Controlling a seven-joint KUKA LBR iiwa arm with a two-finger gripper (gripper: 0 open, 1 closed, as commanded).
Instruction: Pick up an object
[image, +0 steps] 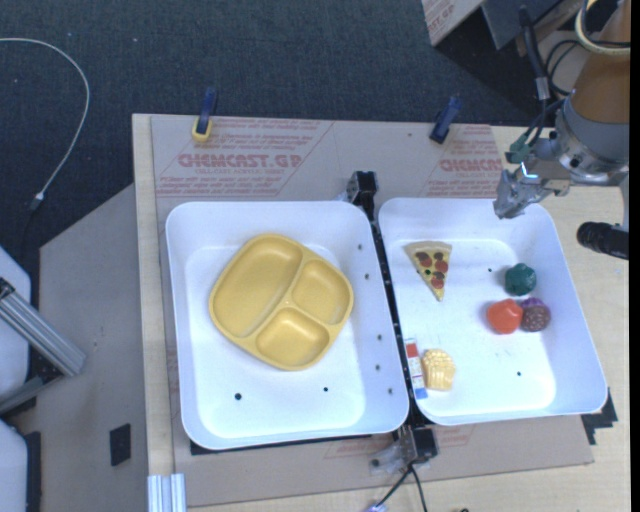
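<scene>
Two white bins (190, 300) are seen on the bench, the claw (512, 200), its state untellable, poised upper right before descent toward the pizza slice (432, 268).

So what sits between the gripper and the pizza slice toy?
Nothing: in the camera view, bare white bin floor separates the gripper from the pizza slice.
</scene>
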